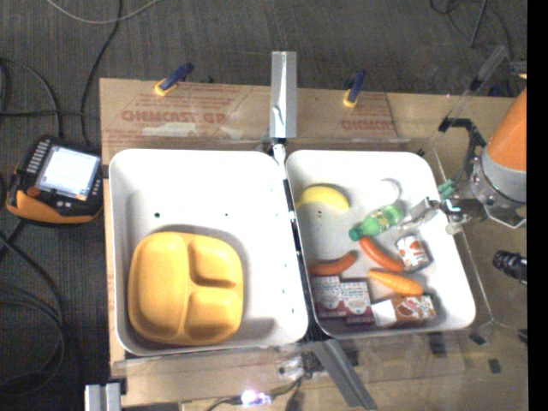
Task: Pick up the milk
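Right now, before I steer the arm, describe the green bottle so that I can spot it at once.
Go to the bin nearer the arm, on the view's right. Near its middle the green bottle lies on its side, just right of the yellow fruit and above an orange stick. It alone is green; its neighbours are yellow, orange or red.

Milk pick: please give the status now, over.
Pincer at right bin's right rim, holding nothing. Milk carton lies at front wall, untouched. Sausage and carrot close beside it.

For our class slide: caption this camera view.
Arm's claw at right bin's edge; yellow tray in left bin.
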